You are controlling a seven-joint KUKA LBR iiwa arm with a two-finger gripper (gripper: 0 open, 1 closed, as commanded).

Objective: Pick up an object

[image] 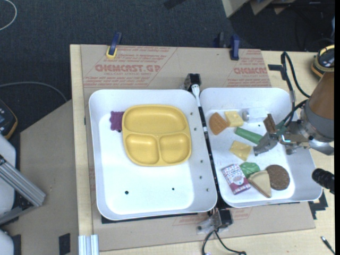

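Lying on dark carpet, cardboard-topped bench (pixel 159 62), gripper (pixel 268 134) spread wide, holding nothing.

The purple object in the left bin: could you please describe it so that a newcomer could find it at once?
Start at the left bin, the one that holds the big yellow divided tray. Look at the tray's upper left edge, where the small purple object peeks out between the tray and the bin's left wall. It is the sole purple thing on the bench, and partly hidden by the tray.
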